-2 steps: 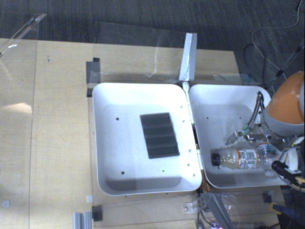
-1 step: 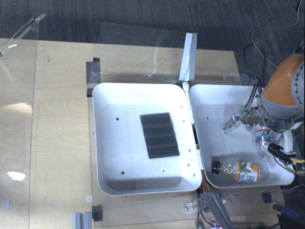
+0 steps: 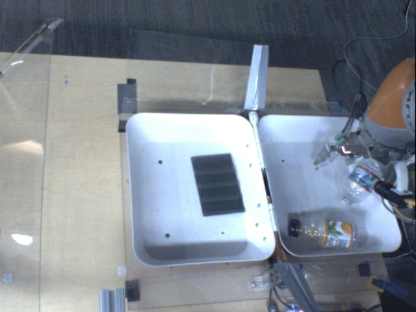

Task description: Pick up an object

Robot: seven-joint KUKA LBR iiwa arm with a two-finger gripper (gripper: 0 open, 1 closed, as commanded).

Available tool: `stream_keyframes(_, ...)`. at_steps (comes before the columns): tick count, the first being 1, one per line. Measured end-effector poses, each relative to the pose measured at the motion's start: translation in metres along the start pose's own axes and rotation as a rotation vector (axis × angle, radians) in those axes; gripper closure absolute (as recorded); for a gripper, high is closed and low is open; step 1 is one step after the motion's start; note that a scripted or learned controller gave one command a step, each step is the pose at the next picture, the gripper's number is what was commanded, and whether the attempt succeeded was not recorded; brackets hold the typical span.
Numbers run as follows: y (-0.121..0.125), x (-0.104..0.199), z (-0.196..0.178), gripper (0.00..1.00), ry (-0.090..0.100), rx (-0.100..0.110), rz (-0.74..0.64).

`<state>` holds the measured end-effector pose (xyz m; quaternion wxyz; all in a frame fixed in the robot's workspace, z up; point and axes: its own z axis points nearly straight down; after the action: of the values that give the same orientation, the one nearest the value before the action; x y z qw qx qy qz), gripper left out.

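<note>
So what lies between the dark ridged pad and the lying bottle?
In the camera view, the left bin's right wall and the right bin's left wall lie between the dark ridged pad and the lying bottle; otherwise bare white floor.

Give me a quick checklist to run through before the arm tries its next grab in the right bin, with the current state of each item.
1. Targets in the right bin: ok. A bottle with a dark cap lies on its side near the front wall; a clear plastic bottle lies farther right.
2. Gripper over the right bin: ok.
3. Object between the fingers: cannot tell.
4. Gripper lined up with a bottle: not ok; it sits behind and left of the clear plastic bottle.
5. Left bin contents out of the way: ok; the dark ribbed block lies in its middle.
</note>
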<state>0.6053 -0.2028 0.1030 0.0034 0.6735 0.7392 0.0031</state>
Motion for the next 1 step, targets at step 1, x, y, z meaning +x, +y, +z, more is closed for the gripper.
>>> stream_keyframes(1, -0.0340, 0.0018, 0.0051, 0.00, -0.001, 0.003, -0.077)
